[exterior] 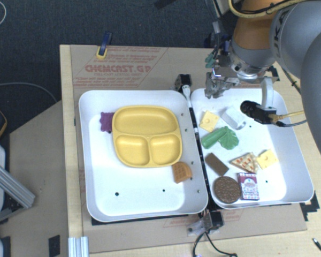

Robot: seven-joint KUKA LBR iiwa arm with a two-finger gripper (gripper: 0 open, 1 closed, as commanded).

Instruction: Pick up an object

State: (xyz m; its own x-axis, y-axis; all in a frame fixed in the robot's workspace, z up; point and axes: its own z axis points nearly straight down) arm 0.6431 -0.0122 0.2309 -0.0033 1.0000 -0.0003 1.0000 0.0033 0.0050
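So, approach step: gripper (218, 88) poised over right bin (294, 159) far edge, nothing grasped, jaw state unclear; nearest pick cheese wedge (209, 121), just below; needs descent onto it

The gripper (218, 88) is placed over the far left corner of the right bin (289, 159), at the divide from the left bin (91, 143). Just nearer than the gripper, a cheese wedge (209, 121) is found, with a pea pod (220, 138) nearer again. Further toward the near rim, a chocolate bar (216, 164) and a round cookie (226, 189) are laid. To the gripper's left, a divided plate (147, 135) is set in the left bin, and a toast piece (182, 172) is set by its near corner.
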